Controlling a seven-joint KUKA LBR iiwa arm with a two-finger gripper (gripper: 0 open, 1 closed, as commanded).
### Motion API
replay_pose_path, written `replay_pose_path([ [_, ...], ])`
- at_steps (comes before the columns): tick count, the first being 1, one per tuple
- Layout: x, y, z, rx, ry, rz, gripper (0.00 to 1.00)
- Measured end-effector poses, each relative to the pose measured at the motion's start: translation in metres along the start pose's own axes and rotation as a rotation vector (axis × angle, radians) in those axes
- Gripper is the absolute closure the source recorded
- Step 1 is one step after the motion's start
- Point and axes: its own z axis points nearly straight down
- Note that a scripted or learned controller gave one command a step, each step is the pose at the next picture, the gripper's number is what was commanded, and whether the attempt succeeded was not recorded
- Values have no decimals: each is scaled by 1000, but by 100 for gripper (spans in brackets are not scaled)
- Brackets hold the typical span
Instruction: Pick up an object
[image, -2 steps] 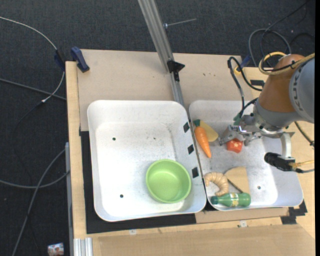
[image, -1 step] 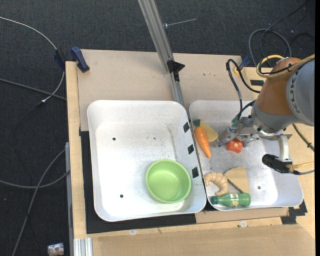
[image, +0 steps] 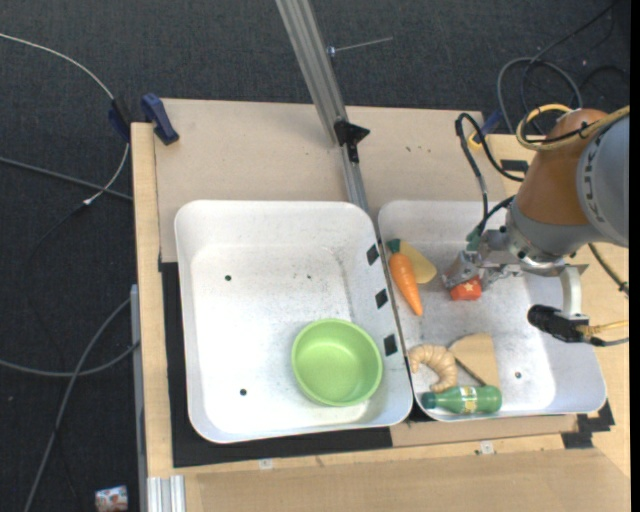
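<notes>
The gripper (image: 472, 272) hangs low in the right bin (image: 560, 400), right over a small red object (image: 466, 290), perhaps a toy tomato or strawberry. Metal finger parts sit against its upper left side, but from this slanted angle I cannot tell whether the fingers are apart or closed, nor whether the red piece lies between them, so no hold can be claimed.

Just left of it lies an orange carrot (image: 405, 282), pointing down the bin along the dividing wall, with a pale yellow piece (image: 423, 266) tucked beside its upper end. Nearer the front edge sit a curled tan pastry-like item (image: 436, 362), a tan flat wedge (image: 479, 354) and a green bottle (image: 461, 401) lying on its side against the rim. The left bin (image: 200, 250) holds 1 green bowl (image: 337, 361).

The red object looks like light, hard plastic play food: stiff, smooth, probably a bit slippery and prone to roll or squirt out of a pinch. I would judge the best hold to be across its widest middle, fingers low on both sides. The carrot is near enough to be nudged.
</notes>
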Motion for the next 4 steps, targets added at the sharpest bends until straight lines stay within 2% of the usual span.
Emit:
replay_pose_path([
  [1, 0, 4, -62, -6, -1, 1, 100],
  [2, 0, 5, -104, -5, -1, 1, 100],
  [3, 43, -4, -113, -2, 1, -2, 100],
  [4, 95, -19, -107, 0, 1, -3, 100],
])
